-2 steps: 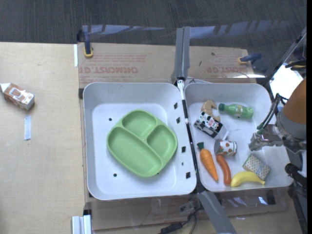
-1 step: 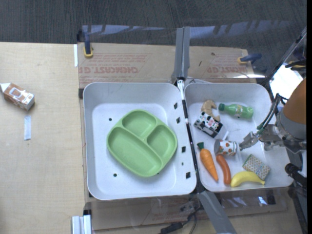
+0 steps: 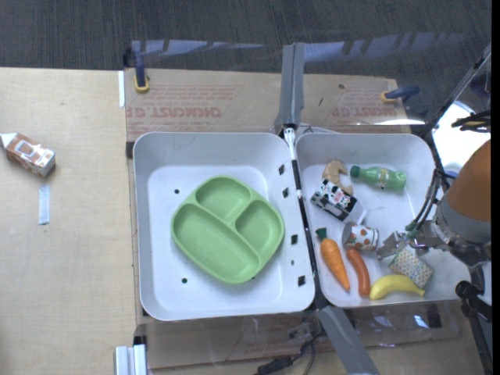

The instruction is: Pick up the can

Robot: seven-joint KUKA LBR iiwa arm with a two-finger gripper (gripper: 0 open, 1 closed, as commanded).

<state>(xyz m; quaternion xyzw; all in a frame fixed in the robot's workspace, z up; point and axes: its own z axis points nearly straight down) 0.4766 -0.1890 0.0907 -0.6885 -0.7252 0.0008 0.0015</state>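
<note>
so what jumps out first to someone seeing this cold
The light green three-compartment plastic plate sits alone in the left white bin. The right white bin is crowded with small items: a green bottle, an orange carrot, a yellow banana, and the end effector among them.

Can (image 3: 361, 236) in right bin (image 3: 422, 151), beside carrot (image 3: 335, 262); gripper (image 3: 400, 244) just right of can.

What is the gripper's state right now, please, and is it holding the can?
Gripper: low in the right bin, beside the can; open or shut cannot be told, and no can is seen between its fingers.
</note>
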